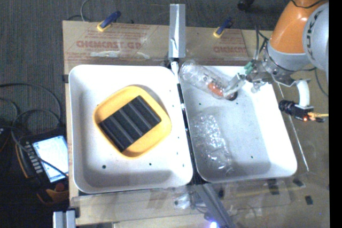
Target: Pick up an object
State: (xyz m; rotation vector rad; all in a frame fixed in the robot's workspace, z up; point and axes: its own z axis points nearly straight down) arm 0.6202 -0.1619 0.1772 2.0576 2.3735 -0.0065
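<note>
Spanning the bench, two shallow white bins sit side by side. The left bin point(80, 115) bears a rounded yellow tray point(133, 120) with black ribs. The right bin point(267, 136) bears a crumpled clear bag point(211, 139) at six o'clock and a clear plastic bottle point(206, 78) at eleven. The gripper point(238, 83) hovers touching the bottle's three-o'clock end; bottle's long axis runs ten to four. Whether the gripper is parted or closed I cannot tell.

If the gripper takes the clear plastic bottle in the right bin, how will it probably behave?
The clear plastic bottle lies on its side, so a push would probably roll it. It looks thin and empty, likely light and easily dented. Its smooth surface may slip from the gripper.
</note>
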